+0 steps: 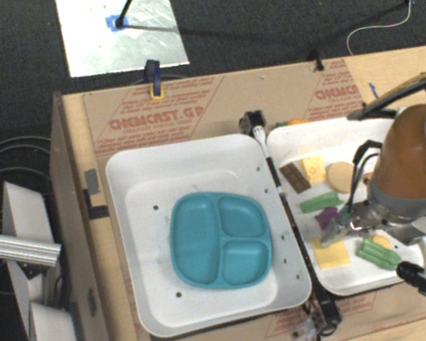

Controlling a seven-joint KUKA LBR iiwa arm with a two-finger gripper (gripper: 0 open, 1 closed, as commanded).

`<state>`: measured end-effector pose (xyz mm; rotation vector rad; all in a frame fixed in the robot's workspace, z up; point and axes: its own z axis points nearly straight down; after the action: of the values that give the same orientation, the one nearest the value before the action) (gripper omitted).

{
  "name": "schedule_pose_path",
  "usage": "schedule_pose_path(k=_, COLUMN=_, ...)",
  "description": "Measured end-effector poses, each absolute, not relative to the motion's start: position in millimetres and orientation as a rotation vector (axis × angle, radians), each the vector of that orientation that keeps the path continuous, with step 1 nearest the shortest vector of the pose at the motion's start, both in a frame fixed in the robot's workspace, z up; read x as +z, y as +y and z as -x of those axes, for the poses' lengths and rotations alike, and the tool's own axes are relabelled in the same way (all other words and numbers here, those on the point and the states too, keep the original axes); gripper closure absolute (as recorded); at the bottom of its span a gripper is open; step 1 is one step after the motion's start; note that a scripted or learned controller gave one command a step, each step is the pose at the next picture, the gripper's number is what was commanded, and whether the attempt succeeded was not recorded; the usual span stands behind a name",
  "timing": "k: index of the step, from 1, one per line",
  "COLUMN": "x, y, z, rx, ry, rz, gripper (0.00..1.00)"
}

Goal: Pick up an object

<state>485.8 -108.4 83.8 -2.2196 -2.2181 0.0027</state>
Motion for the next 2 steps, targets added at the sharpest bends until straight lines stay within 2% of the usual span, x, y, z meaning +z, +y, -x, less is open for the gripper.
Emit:
schedule_pose_path(k=1, x=91, y=-145, z=-552.6, rx=-0.005, ry=-2.233, rz=2.222, gripper=0.0)
schedule_pose_path(k=2, x=161, y=-94, z=-541.1, rx=-0.008, ry=-2.233, rz=2.214, gripper=0.0)
